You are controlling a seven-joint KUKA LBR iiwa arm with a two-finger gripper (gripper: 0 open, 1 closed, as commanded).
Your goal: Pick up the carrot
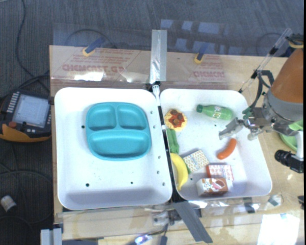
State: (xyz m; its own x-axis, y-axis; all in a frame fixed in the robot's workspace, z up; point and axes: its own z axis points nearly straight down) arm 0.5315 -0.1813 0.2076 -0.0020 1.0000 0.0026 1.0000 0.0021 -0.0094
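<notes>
Red-labelled carton (212, 186) lay closest to camera, at the front edge of the right bin (255, 185), touching a second red-and-white box (220, 172) behind it. Banana (179, 169) curved along the bin's left wall, near its front-left corner; patterned packet (196, 160) just beside it. Green vegetable, likely a cucumber (173, 141), ran along the same wall, with a yellow-and-red toy food (175, 119) behind it. Green bottle (215, 112) lay on its side near the back edge. All loose and scattered, which reads as clutter tipped in for pick trials, not arranged.

Carrot (227, 148): short, orange-red, smooth, rounded ends, tilted diagonally, mid-right of the right bin, apart from the boxes, clear white floor around it. No green top visible.

Gripper (239, 128) hung just behind and above the carrot, arm reaching in over the bin's right edge. Fingers looked spread apart, nothing between them; carrot not held. Judgement: placed for a descent onto the carrot, grasp not yet made.

Left bin (71, 188) carried a teal divided plate (117, 130) near its centre, nothing on it.
</notes>
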